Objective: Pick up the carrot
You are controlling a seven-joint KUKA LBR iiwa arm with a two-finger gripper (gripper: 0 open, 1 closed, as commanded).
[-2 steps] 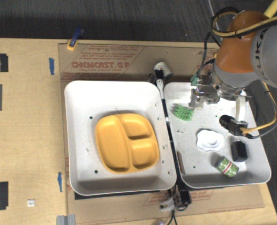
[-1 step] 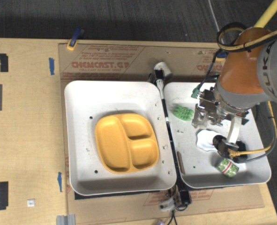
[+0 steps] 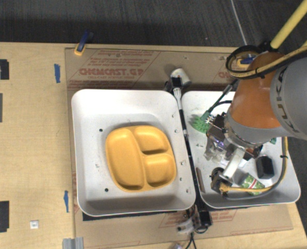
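My gripper (image 3: 214, 141) hangs low over the middle of the right bin (image 3: 291, 191), under the grey and orange wrist. The arm covers much of that bin's floor. A small green, leafy-looking piece (image 3: 199, 123) pokes out at the gripper's upper left, near the bin's left wall. I cannot tell whether it belongs to the carrot, or whether anything is between the fingers.
The left bin (image 3: 85, 139) holds a yellow divided plate (image 3: 140, 155). In the right bin, a green and white item (image 3: 253, 182) lies near the front wall and a dark object (image 3: 265, 166) sits toward the right. A cable runs along the ridge between the bins.
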